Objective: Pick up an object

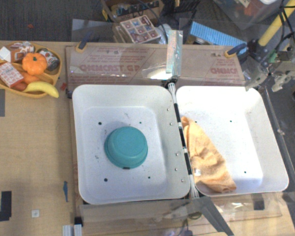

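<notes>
One gripper [259, 73] hangs above the far right corner of the right bin [265, 132], amid grey metalwork and cables, and whether it is open or closed cannot be told from this angle; nothing is seen held in it and it touches neither object below

Nearest to it, an orange cloth [206, 157] lies crumpled in the right bin, pressed along that bin's left wall and trailing down to its near left corner. Across the divide, a teal bowl [126, 147] sits upside down around the middle of the left bin [83, 112], well apart from the cloth and from every wall

Behind both bins lie two film-covered panels [118, 65], the left one printed in faded red with what reads as "CHEMCAST GP"; the same red lettering shows on the right one, too faint to read in full. Farther back, a box [136, 28] bears a patterned top whose print is too small to make out

At the bench's far left corner, a yellow dish [2, 77] holds a toy pumpkin [34, 63], a banana [42, 87] and small printed packets [9, 73] with illegible labels
</notes>
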You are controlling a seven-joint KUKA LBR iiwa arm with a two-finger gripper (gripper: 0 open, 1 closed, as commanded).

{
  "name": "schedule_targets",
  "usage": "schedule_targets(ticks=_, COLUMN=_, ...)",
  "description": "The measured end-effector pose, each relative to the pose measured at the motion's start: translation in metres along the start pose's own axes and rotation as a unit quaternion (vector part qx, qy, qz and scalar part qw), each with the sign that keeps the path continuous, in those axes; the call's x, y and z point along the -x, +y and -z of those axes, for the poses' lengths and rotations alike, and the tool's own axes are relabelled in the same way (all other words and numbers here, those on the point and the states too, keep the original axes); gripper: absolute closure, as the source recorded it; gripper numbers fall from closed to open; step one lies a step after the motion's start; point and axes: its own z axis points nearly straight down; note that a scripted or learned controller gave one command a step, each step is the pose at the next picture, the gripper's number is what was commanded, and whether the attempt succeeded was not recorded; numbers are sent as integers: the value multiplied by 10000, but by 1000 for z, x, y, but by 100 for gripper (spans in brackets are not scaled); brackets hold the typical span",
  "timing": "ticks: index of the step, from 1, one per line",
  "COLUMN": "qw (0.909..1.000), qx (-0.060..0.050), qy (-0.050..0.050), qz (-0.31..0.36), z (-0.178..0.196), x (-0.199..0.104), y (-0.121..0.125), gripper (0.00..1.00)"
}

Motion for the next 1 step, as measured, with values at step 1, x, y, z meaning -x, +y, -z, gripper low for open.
schedule_targets(ticks=1, qw=9999, qx=-2, qy=2, qz=134, z=-108, x=-6, y=-77, gripper=0)
